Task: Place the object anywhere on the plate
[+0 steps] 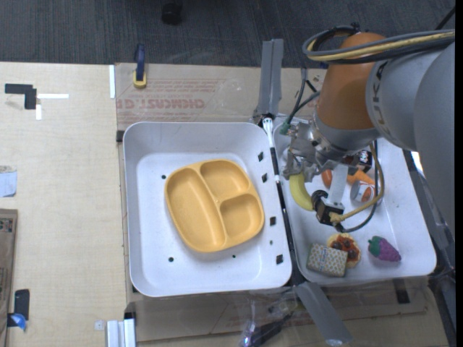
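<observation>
Red print, upside down and hard to read, stands on the cardboard sheet (189, 92); perhaps "CHEMCAST".

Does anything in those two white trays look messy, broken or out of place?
Nothing stands out. The yellow plate sits flat in the left bin; toy foods, including a banana, lie loose in the right bin.

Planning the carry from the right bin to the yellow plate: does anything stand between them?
Only the bins' adjoining walls lie between the right bin and the yellow plate. The plate's three compartments hold nothing. The banana, by the gripper, would need lifting over those walls.
</observation>
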You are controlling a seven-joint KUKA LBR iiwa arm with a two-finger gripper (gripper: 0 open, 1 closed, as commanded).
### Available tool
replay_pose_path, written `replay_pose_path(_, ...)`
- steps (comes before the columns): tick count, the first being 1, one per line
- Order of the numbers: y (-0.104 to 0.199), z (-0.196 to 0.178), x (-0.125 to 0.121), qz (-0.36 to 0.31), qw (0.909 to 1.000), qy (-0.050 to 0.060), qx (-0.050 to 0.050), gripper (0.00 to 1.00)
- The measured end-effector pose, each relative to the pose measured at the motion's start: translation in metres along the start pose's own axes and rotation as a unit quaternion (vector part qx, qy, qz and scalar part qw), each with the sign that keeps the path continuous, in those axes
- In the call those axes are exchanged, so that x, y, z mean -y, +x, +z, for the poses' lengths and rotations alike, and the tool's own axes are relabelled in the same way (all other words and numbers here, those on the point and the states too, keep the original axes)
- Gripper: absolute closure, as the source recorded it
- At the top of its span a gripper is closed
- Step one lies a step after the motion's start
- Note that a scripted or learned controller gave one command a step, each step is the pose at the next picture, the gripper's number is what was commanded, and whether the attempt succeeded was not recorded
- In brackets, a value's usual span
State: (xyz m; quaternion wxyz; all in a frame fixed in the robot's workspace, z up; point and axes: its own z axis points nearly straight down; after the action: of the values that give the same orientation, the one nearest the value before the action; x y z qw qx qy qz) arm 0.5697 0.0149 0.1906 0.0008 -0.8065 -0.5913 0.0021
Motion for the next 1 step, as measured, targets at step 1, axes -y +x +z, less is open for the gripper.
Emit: replay_pose_path(1, -0.0389, -0.0274, 0.0297, -0.034, 0.9994, 0.000, 0.000, 1.00)
